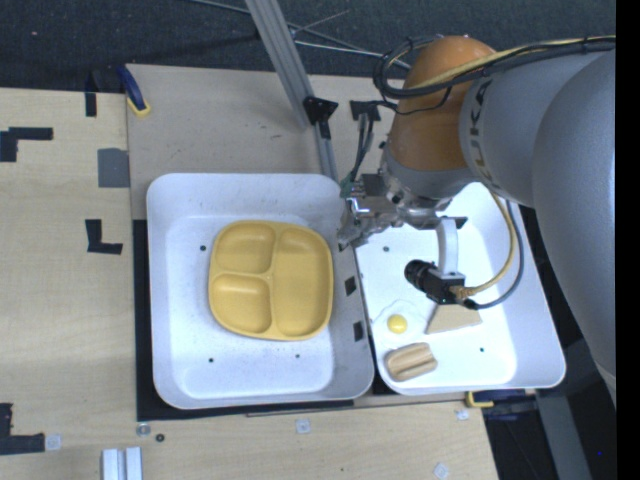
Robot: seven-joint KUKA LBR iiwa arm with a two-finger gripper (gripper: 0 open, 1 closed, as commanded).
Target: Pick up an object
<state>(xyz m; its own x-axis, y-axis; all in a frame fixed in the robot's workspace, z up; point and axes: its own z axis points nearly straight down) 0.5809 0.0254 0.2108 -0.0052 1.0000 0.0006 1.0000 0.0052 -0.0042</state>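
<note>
In the right bin (520, 363) lie three small objects: a flat piece with a yellow round centre (398, 322), a tan bread roll (410, 361) near the front edge, and a tan wedge (455, 319). My gripper (354, 230) hangs at the right bin's left wall, close to the divide between the two bins. It is behind and to the left of all three objects and touches none of them. The big grey arm with its orange band (440, 98) covers the back of the right bin.
The left bin (180, 268) holds a yellow divided plate (270, 278) in its middle. A grey metal pole (290, 58) slants up from the bins' back edge. A black cylinder (430, 280) with a cable hangs off the wrist above the wedge.
</note>
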